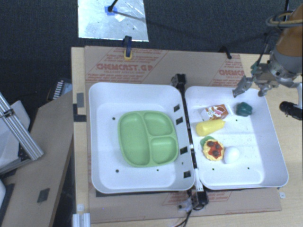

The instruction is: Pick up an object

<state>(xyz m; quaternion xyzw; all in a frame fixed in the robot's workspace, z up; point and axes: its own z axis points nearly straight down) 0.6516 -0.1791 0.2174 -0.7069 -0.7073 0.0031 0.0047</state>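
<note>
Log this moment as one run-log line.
gripper: open, above right bin's far edge | holding: nothing | nearest: teal object | tray: left bin

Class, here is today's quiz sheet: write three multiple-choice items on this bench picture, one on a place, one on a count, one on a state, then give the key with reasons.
1. Where does the green divided tray lie?
A. in the left bin
B. in the right bin
C. on the cardboard outside both bins

2. How many compartments does that tray have?
A. two
B. three
C. five

3. How do the jaws of the gripper stand?
A. shut on the yellow item
B. shut on the white ball
C. open, holding nothing

Key: 1 A, the tray sits inside the left bin. 2 B, one long section and two smaller ones show. 3 C, the two fingers are spread above the teal object, with nothing between them.
</note>
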